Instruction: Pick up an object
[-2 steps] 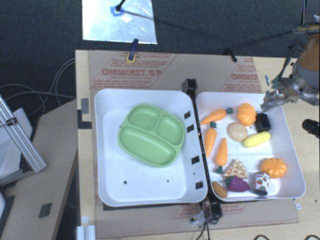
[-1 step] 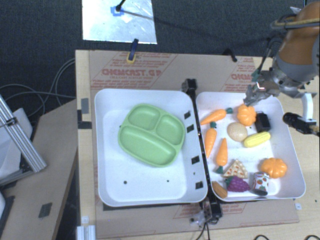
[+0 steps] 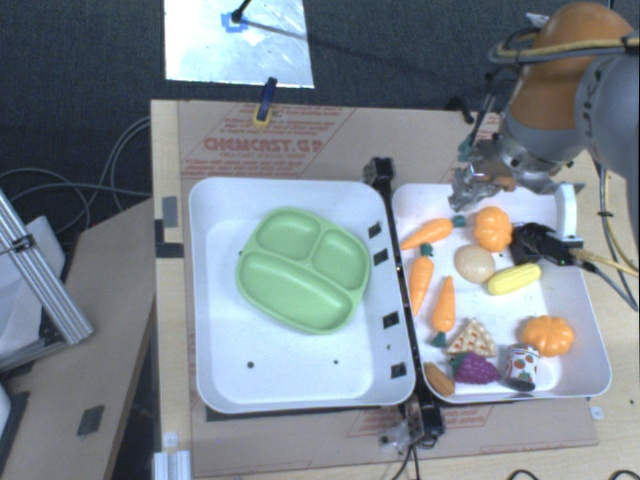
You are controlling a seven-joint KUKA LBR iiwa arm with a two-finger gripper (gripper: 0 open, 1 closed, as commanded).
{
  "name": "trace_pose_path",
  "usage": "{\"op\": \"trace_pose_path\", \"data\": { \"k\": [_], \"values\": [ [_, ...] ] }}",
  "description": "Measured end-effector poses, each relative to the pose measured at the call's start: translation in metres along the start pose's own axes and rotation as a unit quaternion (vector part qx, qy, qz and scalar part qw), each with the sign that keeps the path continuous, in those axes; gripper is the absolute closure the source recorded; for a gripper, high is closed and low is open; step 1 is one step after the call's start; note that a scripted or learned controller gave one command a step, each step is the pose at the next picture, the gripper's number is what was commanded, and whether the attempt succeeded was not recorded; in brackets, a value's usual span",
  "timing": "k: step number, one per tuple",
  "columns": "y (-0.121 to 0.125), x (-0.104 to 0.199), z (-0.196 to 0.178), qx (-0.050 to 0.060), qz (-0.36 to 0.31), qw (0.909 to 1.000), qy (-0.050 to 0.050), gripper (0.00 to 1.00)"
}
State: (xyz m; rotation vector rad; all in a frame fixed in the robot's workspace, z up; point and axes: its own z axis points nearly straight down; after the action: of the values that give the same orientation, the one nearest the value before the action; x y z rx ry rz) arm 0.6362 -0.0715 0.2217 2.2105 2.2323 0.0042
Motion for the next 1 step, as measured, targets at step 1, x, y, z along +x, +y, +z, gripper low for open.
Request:
{"op": "trace_pose_path", "data": {
  "k": [1],
  "values": [
    [0.0191, 0.0513, 0.0072, -0.001, 0.000, 1.0000, 0.000, 1.00]
  ]
}}
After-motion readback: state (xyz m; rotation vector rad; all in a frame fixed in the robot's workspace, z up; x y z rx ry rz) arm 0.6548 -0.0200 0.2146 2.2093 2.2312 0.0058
